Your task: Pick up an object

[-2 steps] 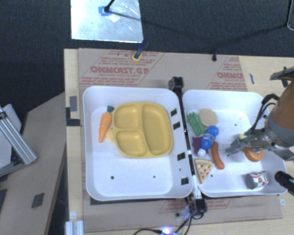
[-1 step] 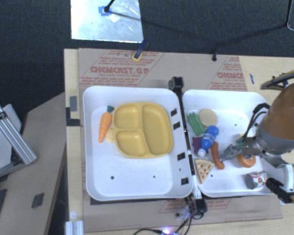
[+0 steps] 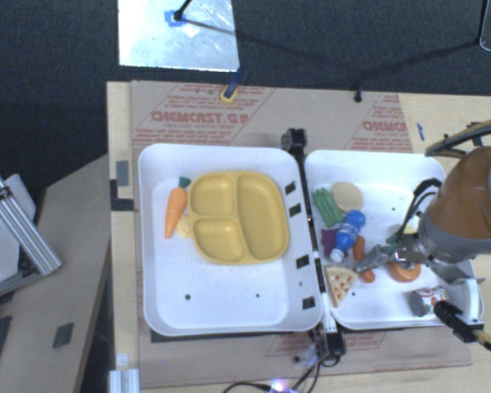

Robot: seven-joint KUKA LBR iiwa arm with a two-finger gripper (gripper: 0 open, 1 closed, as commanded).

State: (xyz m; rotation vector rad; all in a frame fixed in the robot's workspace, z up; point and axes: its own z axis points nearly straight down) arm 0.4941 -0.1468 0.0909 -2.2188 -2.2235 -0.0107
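Claw low in the right bin, toys just to its left

I see my gripper [image 3: 376,258] down near the right bin's [image 3: 393,166] floor, fingers spread apart with nothing between them; the small orange piece [image 3: 365,275] lies just below-left of the tips, the blue bottle [image 3: 349,234] beyond it, long axis slanting up-right. The pizza slice [image 3: 339,284] sits near the divider wall, so room leftward is tight; the yellow tray [image 3: 233,217] and carrot [image 3: 175,210] are well apart in the left bin [image 3: 159,293]

Right bin [image 3: 393,164], left half: green bean pods [image 3: 326,205] beside a tan round bun [image 3: 347,196] near the far edge; blue bottle [image 3: 349,229] and purple grapes [image 3: 331,240] below; pizza slice [image 3: 340,284] at the near-left corner; orange piece [image 3: 406,273] toward centre-right.
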